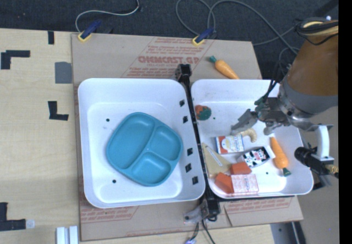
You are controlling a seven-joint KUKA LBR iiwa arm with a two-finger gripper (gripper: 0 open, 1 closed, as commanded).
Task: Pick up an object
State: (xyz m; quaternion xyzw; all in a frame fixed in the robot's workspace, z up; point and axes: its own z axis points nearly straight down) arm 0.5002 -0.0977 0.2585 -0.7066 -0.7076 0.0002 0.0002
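My gripper (257, 125) hangs over the middle of the right bin (220, 92), fingers apart and open, with nothing between them. Just below it lie a beige curved piece (248, 134) and a white carton (230, 144). A black-and-white spotted item (257, 156) sits nearer the front, with an orange carrot (279, 152) to its right. Along the front wall rest a red-orange block (239, 168), a pink-and-white box (243, 183) and an orange piece (222, 182). A small red, green and orange toy (203, 111) lies near the divider.
The left bin (91, 100) holds a blue divided plate (144, 148). A second carrot (224, 68) lies on the cardboard behind the right bin. Cables trail across the dark floor at the back. The arm's body covers the right bin's far right corner.
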